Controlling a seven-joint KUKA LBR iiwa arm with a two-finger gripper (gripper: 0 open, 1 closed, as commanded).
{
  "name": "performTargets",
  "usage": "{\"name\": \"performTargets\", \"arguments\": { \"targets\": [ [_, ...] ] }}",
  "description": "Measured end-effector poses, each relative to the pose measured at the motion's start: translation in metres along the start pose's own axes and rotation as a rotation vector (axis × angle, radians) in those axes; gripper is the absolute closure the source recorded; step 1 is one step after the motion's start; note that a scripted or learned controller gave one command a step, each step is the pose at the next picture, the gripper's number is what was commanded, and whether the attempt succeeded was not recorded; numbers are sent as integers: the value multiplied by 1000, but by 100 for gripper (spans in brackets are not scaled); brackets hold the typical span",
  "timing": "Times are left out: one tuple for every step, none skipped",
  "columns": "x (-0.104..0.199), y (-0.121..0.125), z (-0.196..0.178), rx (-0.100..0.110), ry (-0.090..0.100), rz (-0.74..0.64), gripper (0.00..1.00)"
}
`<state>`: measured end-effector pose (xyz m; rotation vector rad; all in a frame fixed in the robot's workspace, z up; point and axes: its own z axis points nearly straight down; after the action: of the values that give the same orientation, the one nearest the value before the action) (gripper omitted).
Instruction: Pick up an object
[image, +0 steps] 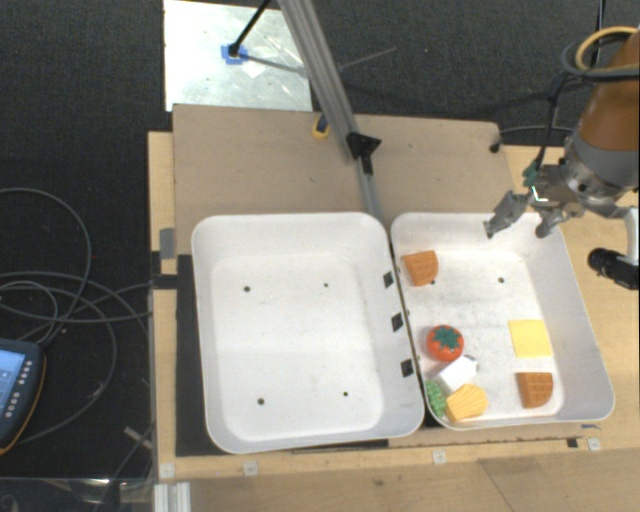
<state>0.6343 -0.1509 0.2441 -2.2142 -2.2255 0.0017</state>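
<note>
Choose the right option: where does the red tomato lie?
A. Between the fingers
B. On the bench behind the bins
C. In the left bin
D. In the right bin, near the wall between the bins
D: the tomato lies in the right bin, near its left wall, apart from the gripper at the far rim.

The arm (608, 120) above the gripper (524, 217) is cut off by the right edge. Far left of the gripper, a handheld screen (15, 390) is cropped by the left edge. Below the gripper, a green object (435, 396) lies partly hidden under a white piece (459, 373).
</note>
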Motion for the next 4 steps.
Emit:
{"name": "performTargets", "arguments": {
  "targets": [
    [0,1,-3,-4,-2,-2,0],
    [-7,5,55,0,-1,4,0],
    [-4,8,117,1,0,2,0],
    [-3,8,155,-1,-1,2,0]
  ]
}}
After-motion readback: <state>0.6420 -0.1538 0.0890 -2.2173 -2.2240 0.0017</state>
